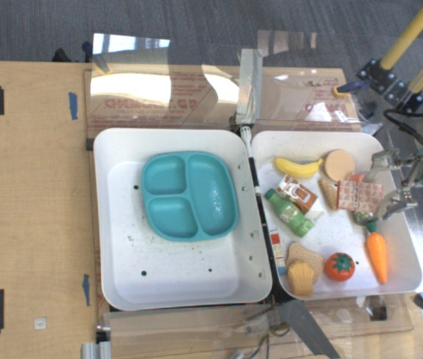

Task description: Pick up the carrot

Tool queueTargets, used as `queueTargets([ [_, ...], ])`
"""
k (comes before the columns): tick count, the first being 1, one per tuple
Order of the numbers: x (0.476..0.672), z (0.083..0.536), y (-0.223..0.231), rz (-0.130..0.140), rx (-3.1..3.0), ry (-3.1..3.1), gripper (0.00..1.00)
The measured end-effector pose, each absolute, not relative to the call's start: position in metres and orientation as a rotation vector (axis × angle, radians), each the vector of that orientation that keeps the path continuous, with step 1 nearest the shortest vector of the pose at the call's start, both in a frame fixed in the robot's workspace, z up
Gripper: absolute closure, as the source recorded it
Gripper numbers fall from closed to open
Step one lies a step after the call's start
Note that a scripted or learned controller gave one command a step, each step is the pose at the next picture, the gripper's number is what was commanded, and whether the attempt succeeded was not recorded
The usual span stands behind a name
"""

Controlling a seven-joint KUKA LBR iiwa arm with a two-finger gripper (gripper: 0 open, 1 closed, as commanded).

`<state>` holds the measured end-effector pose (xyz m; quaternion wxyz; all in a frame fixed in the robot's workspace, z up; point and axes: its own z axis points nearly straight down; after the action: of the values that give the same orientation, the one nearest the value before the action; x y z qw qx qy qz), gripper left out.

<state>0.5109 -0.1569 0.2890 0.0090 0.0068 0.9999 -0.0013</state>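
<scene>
1. Leftmost, the left bin (114, 223) holds a teal divided plate (190, 195) near its middle, with bare white floor all round it.
2. Across the shared rim, the right bin (409, 275) is crowded: banana (298, 167), green bottle (289, 212), tomato (339, 266).
3. Next, the carrot (377, 256) lies along the right wall, tip toward the near edge, with open floor between it and the tomato.
4. Rightmost, the gripper (391, 200) sits at the right rim just above the carrot's green top; I cannot tell whether it is spread or closed.
</scene>
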Motion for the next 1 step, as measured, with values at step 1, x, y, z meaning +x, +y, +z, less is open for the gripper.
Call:
queueTargets([
  [1,0.5131,0.3001,-0.1563,-0.005,0.021,3.115,1.0],
])
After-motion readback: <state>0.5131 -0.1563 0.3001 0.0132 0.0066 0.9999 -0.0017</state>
